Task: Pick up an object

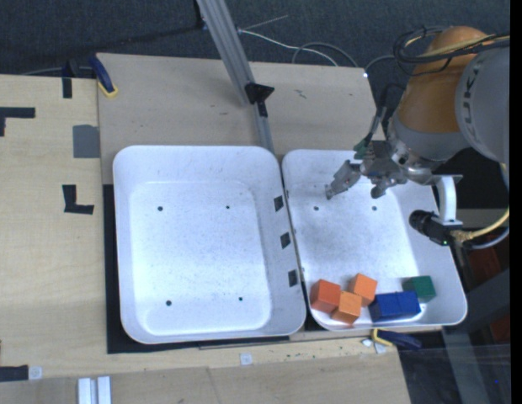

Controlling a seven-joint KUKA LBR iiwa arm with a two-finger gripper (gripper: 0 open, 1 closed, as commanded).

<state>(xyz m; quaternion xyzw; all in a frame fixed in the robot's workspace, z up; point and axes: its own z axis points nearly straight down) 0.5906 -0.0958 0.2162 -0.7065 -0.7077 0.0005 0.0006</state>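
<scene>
My gripper point(355, 188) hangs over the far part of the right bin point(345, 225), its two fingers spread apart with nothing between them. Several blocks lie along the near edge of that bin, well below the gripper: three orange blocks point(326, 294) point(363, 286) point(348, 307), a blue block point(394, 306) and a small green block point(423, 288). The gripper is apart from all of them.
The left bin point(194, 242) lies beside the right one, with black clips point(284, 239) along the shared rim. A slanted metal rail point(231, 49) rises behind the bins. The grey and orange arm point(446, 91) and a black cable fitting point(429, 225) sit at the right.
</scene>
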